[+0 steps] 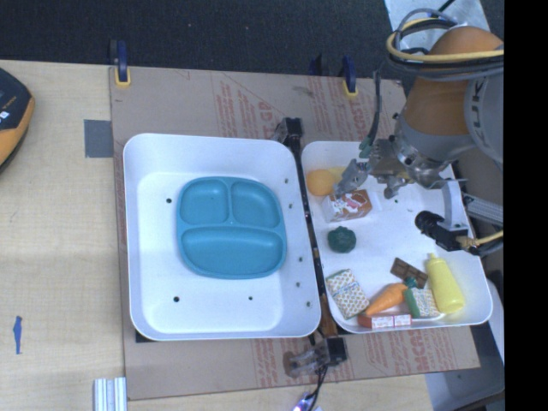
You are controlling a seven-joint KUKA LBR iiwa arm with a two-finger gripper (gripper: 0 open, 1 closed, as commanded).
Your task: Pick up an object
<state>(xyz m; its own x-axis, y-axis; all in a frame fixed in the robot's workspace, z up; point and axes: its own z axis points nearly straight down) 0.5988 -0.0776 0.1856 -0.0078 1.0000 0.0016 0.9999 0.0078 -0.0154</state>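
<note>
A blue divided plate point(230, 227) lies in the left bin point(145, 161). In the right bin point(479, 311), the gripper point(354, 182) hovers over a red-and-white packet point(353, 205), its fingers spread; at the packet's ten o'clock sits a yellow fruit point(320, 181). At the packet's six o'clock lies a green ball point(342, 239), and by the near wall a carrot point(384, 298) and yellow bottle point(445, 284).
</note>
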